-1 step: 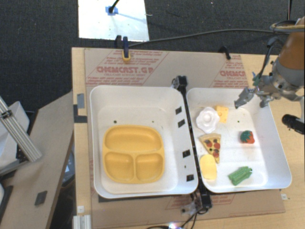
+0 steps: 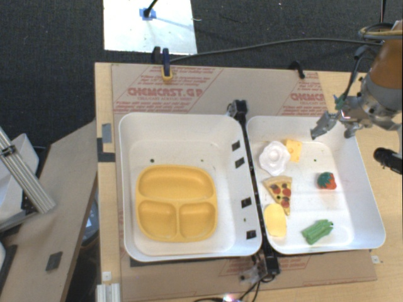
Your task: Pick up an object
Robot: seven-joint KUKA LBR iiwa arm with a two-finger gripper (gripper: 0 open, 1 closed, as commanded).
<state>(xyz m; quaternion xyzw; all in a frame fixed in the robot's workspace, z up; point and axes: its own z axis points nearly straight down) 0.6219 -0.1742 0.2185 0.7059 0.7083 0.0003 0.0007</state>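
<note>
Currently, the gripper is hovering over the far edge of the right bin, its fingers spread apart and pinching nothing, which suggests it is positioning for a descent. Candidate objects are lying loose on the bin floor, all nearer the camera than the gripper. Closest, just to its left, are a yellow cheese wedge and a white, lumpy fried egg. Further off are a flat pizza slice, a small red strawberry, a smooth yellow oval and a ridged green vegetable. A yellow divided plate, moulded plastic, is sitting in the left bin.
</note>
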